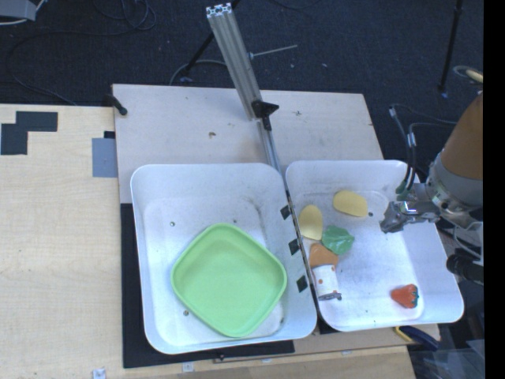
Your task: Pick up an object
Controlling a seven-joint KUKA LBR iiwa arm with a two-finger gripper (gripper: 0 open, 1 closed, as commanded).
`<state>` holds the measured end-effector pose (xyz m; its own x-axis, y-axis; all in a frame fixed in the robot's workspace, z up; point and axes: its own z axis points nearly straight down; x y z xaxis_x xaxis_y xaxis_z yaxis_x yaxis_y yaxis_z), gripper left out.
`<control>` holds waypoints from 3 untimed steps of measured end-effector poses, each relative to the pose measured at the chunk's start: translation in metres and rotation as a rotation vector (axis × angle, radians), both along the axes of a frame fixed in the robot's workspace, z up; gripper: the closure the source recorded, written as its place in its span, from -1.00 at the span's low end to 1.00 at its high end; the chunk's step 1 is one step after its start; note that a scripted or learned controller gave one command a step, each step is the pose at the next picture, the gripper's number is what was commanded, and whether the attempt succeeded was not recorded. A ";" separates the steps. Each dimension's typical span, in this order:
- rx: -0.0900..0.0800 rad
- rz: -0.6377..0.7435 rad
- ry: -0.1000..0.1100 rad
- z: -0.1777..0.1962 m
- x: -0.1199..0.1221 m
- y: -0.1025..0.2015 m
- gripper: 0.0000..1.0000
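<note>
The jaws (392, 221) are hovering over the right bin (430, 310), grasping nothing visible; whether they are released or clenched, I cannot tell. In that bin a yellow piece (350, 204) is lying just left of them, a green piece (338, 240) lower left, a red piece (405, 295) below.

A dark carpeted floor (355, 30) runs across the top, strewn with loose black cables (118, 10) and the thin legs of a stand (454, 38) at the right. A pale board (181, 125) sits under the work area. To the left lies a light wooden tabletop (55, 243) — with grey and dark patches near its upper edge.
</note>
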<state>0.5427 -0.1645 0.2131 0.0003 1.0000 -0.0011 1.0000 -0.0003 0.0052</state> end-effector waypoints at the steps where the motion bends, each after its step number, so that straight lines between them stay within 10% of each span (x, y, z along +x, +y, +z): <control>1: 0.001 0.000 0.004 0.024 0.000 0.000 1.00; 3: 0.002 0.003 0.006 0.017 0.021 0.093 1.00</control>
